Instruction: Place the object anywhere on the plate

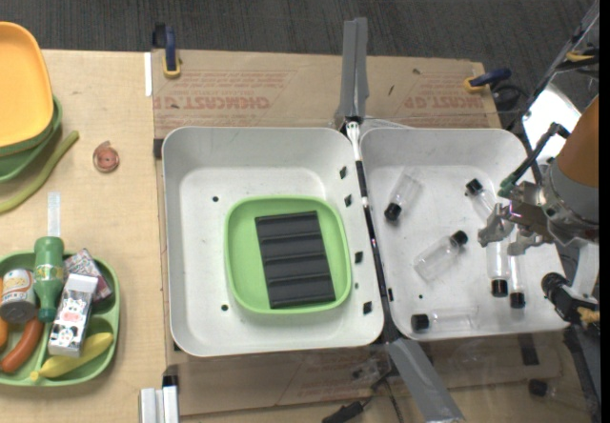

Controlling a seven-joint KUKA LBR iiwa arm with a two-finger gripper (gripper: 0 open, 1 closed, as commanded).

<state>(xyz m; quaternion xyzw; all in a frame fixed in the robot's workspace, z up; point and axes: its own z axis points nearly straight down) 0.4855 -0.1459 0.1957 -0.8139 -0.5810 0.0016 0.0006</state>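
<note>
A green plate [239, 264] lies in the left bin [191, 221] and carries a black ridged block [296, 259]. Several clear vials with black caps lie scattered in the right bin [429, 154]: one near the left wall [404, 194], one in the middle [437, 257], one at the front [448, 321]. My gripper [506, 225] hangs low over the right bin's right side, just above an upright-looking vial [498, 267]. Nothing shows plainly between its tips.
A metal divider [355, 78] runs between the bins. On the bench at left stand a stack of yellow and green dishes [21, 97] and a green tray of toy food [57, 316]. Clamps hold the cardboard at the back corners.
</note>
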